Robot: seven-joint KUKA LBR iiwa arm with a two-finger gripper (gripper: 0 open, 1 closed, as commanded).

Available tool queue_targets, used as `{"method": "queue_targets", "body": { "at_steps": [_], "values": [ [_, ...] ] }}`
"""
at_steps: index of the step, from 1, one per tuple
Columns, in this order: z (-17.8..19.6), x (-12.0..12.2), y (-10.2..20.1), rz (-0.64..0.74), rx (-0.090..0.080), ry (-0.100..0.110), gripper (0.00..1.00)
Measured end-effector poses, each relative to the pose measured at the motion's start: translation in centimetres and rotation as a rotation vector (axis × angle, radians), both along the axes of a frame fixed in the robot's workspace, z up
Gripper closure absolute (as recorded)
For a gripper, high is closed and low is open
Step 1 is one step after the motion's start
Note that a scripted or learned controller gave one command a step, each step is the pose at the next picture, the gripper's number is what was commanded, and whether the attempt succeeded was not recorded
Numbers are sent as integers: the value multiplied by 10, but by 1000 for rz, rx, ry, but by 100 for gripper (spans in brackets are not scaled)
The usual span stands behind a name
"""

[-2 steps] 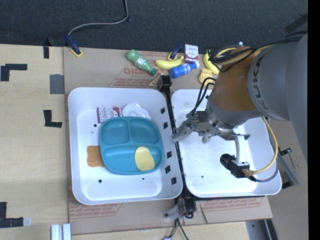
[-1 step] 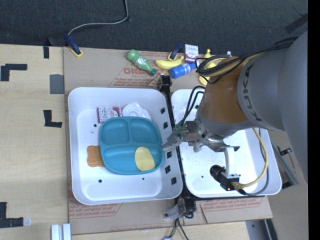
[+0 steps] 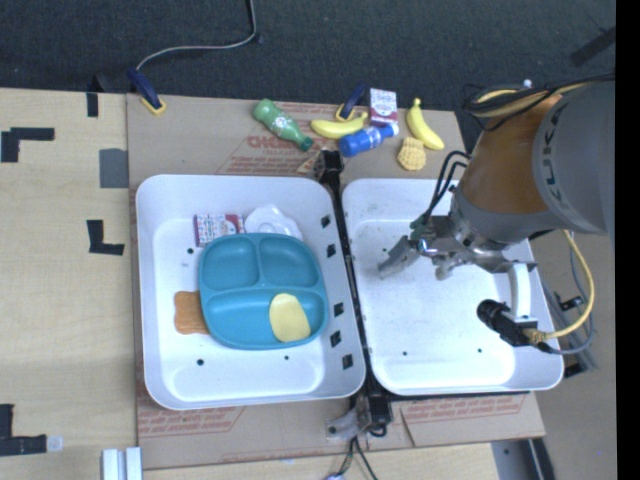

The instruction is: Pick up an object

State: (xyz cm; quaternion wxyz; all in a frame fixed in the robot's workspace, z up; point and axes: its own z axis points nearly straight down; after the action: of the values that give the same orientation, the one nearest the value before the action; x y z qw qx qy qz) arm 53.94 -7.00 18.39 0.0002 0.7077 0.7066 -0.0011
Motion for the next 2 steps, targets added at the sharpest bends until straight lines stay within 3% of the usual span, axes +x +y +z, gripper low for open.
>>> {"method": "queue_targets", "body": {
  "at_steps": [1, 2],
  "values": [
    [0, -18, 45, 3, 2, 1, 0],
    [0, -56, 93, 4, 2, 2, 0]
  ]
}}
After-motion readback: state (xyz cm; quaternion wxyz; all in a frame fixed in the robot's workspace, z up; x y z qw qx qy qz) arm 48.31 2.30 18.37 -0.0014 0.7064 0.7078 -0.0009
